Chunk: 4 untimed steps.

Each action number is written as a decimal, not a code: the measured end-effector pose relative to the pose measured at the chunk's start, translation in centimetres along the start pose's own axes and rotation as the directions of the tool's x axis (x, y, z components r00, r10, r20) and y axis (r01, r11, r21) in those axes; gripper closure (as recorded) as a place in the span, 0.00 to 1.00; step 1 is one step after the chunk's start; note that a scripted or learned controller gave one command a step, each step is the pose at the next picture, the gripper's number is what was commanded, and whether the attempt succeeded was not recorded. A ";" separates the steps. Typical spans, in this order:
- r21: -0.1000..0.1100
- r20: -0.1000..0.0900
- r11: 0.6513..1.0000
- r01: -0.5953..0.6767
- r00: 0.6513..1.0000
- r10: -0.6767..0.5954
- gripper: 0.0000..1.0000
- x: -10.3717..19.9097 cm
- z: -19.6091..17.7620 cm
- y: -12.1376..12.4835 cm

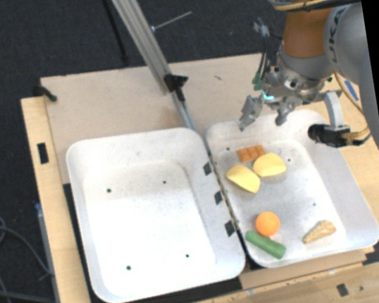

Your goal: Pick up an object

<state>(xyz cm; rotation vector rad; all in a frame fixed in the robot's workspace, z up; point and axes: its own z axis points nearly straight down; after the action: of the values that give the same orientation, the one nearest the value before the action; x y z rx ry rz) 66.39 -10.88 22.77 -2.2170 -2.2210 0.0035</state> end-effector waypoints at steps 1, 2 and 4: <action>-0.005 0.002 1.000 0.002 1.000 -0.002 0.00 0.0 -0.3 0.1; 0.001 0.003 1.000 -0.003 1.000 0.003 0.00 -0.6 5.6 -0.7; -0.003 0.004 1.000 -0.006 1.000 0.006 0.00 -1.7 12.7 -1.3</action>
<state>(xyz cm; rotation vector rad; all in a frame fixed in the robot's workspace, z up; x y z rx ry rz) 65.01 -12.56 10.06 -2.2272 -2.2183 0.0040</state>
